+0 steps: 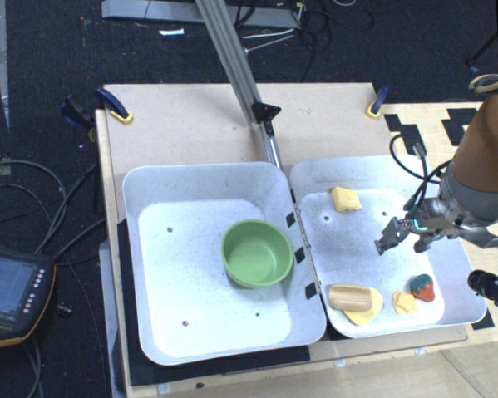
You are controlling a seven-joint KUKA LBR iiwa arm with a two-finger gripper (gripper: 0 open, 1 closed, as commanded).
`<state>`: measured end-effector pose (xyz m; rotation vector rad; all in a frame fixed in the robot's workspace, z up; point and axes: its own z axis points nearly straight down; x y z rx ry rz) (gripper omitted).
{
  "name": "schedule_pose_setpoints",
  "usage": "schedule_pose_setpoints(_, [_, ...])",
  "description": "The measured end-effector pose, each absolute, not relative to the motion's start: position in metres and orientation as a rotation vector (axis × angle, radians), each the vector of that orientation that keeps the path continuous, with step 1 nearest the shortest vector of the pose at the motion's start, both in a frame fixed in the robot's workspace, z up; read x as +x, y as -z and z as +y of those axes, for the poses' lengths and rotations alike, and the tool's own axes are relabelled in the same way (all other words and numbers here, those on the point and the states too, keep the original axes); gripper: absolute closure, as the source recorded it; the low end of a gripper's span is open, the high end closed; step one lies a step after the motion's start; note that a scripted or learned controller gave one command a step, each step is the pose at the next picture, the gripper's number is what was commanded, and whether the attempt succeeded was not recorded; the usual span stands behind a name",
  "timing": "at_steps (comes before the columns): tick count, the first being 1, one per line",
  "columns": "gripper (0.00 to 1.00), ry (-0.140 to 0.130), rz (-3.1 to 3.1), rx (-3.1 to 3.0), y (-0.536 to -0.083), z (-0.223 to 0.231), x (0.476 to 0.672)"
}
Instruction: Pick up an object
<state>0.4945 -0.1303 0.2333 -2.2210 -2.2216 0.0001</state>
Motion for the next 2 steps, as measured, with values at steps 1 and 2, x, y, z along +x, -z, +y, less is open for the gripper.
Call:
schedule_pose_setpoints(1, [0.0, 0.0, -2.222, -2.221, -0.233, -0.13, 0.494])
schedule_pose_setpoints(2, [0.0, -0.005, -2.219, -2.218, -0.171, -0.126, 0.494])
